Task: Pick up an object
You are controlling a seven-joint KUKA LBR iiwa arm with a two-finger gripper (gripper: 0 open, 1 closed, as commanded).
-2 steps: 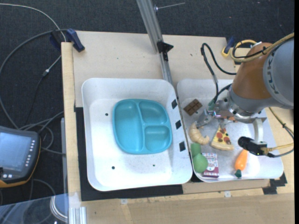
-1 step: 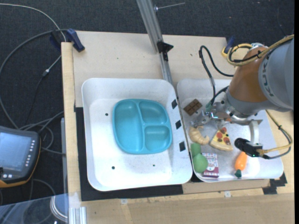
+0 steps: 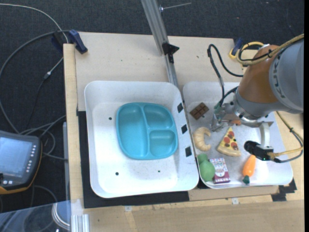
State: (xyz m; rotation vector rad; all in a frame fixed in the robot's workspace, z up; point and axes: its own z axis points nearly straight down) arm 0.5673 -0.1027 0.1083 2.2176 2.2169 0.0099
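Observation:
The right bin [image 3: 285,175] holds several toy foods: a brown chocolate piece [image 3: 199,111], a pale croissant [image 3: 202,137], a pizza slice [image 3: 229,142], a green pear [image 3: 206,168], a small red and white box [image 3: 220,170] and an orange carrot [image 3: 248,166]. My gripper [image 3: 218,121] hangs low over this bin, between the chocolate piece and the pizza slice, just right of the croissant. Nothing shows between its fingers, and their spread is too small to read.
A blue divided plate [image 3: 146,130] lies in the left bin [image 3: 101,178]. A metal pole [image 3: 155,21] slants up from between the bins. Cables [image 3: 219,66] run over the bench behind the right bin.

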